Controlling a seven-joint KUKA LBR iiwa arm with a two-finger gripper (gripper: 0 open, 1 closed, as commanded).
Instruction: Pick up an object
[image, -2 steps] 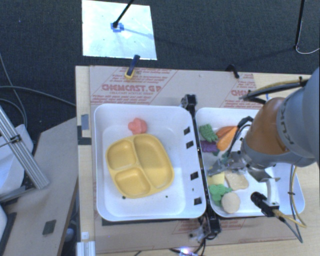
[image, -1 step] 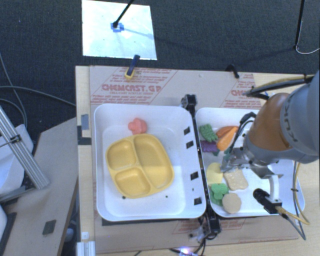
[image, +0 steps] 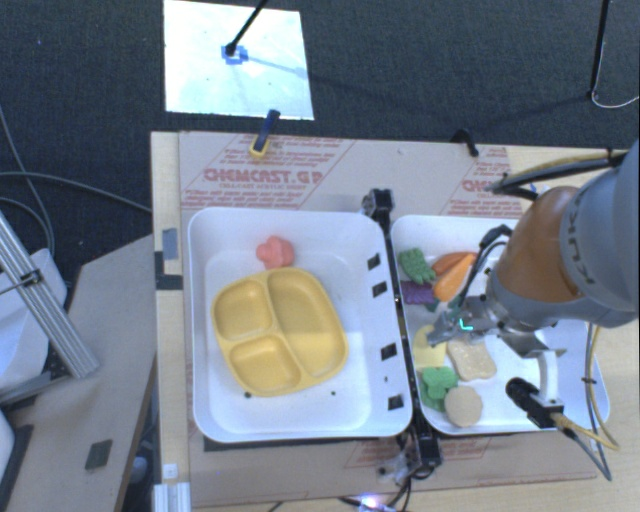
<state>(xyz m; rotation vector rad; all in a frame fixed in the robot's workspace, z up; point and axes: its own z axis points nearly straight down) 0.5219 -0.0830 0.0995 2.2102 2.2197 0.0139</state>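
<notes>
Two shallow white bins are seen side by side on the surface (image: 330, 165). The left bin (image: 215, 235) holds a yellow divided tray (image: 278, 330) and, just beyond its far edge, a small pink toy piece (image: 275, 251). The right bin (image: 570, 425) carries the pile of play-food candidates: a green leafy piece (image: 415, 265) at the far left, an orange carrot-like piece (image: 452, 272) beside it, a purple piece (image: 418, 294) just nearer, a pale yellow block (image: 430, 352), a tan cracker-shaped slab (image: 470, 360), a green broccoli-like piece (image: 437, 381) and a round beige cookie (image: 463, 405) at the near edge.

The arm (image: 575, 255) is seen reaching in from the right, low over the right bin. The gripper (image: 462, 322) is placed over the middle of the pile, where a small teal light is visible. Whether the jaws are open, closed or gripping anything cannot be told; nothing is visibly held.

Key relation: the cracker slab lies just on the near side of the gripper, almost beneath it, its long axis running roughly left to right with a slight slant. The yellow block is just to the gripper's left, the carrot on its far side. The slab is judged the closest target; a short near-side descent would probably be required, with crowding neighbours a risk.
</notes>
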